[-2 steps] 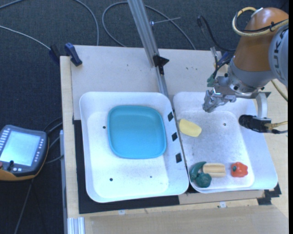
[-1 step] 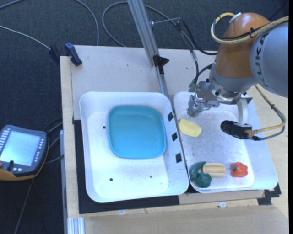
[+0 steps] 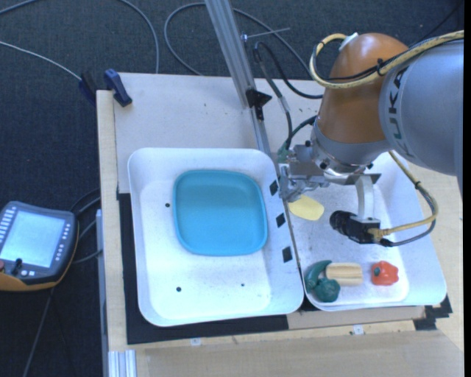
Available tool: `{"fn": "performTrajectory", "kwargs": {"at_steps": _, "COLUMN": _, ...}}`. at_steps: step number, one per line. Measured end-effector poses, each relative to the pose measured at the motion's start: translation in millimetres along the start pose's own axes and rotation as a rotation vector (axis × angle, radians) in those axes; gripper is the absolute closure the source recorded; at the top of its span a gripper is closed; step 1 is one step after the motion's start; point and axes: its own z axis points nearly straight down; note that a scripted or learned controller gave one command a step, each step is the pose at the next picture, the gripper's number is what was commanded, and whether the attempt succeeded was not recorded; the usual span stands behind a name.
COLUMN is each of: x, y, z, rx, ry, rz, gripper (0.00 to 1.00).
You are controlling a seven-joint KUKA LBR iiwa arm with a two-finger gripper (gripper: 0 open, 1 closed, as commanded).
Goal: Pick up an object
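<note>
I see the gripper (image 3: 298,193) low in the right bin (image 3: 419,213) over a pale yellow object (image 3: 307,209) (its long axis runs roughly left-right); I cannot tell its grip.

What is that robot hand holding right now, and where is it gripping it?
It cannot be told. The gripper hangs low over the yellow piece in the right bin, but the arm's wrist hides any contact.

A robot lab: cables (image 3: 147,22) are trailing over dark carpet (image 3: 44,147) beside a control handset (image 3: 33,243) and 2 bins (image 3: 147,177) sitting on the bench (image 3: 184,110).
</note>
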Motion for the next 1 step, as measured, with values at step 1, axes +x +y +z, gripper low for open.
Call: {"fn": "performTrajectory", "kwargs": {"at_steps": 1, "x": 42.3, "y": -25.7, "z": 10.9, "rx": 0.001, "ry": -0.001, "rz": 0.001, "gripper": 1.0}}
